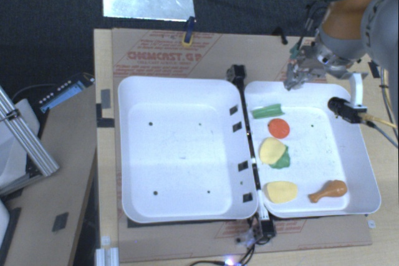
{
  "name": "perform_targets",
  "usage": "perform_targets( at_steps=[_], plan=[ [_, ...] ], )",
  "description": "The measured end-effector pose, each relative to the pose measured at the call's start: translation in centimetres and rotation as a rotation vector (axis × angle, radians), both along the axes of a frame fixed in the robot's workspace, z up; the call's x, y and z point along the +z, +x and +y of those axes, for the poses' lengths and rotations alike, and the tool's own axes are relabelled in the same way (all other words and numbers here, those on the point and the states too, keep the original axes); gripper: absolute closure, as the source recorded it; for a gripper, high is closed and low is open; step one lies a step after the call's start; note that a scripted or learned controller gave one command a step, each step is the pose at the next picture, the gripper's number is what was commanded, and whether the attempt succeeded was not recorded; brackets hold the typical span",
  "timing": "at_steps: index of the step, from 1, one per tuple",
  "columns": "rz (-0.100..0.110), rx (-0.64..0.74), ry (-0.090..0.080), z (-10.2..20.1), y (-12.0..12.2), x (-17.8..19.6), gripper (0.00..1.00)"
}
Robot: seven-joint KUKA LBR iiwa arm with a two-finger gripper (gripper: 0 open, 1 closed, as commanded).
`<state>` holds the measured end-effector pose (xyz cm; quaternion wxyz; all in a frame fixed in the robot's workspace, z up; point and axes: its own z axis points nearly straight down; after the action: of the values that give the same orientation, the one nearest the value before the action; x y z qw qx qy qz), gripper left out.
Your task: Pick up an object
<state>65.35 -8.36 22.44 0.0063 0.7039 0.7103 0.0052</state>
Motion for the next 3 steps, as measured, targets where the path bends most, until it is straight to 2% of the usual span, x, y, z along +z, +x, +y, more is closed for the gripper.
perform_targets(
  at_steps=[1, 2, 3],
  plan=[
    [0.0, -0.001, 0.001, 2.2, -2.2, 12.6, 1.0],
    [0.007, 0.005, 0.005, 10.3, -1.4, 17.7, 1.0],
    [-0.003, -0.002, 0.004, 10.7, -5.5, 31.7, 1.0]
  ],
)
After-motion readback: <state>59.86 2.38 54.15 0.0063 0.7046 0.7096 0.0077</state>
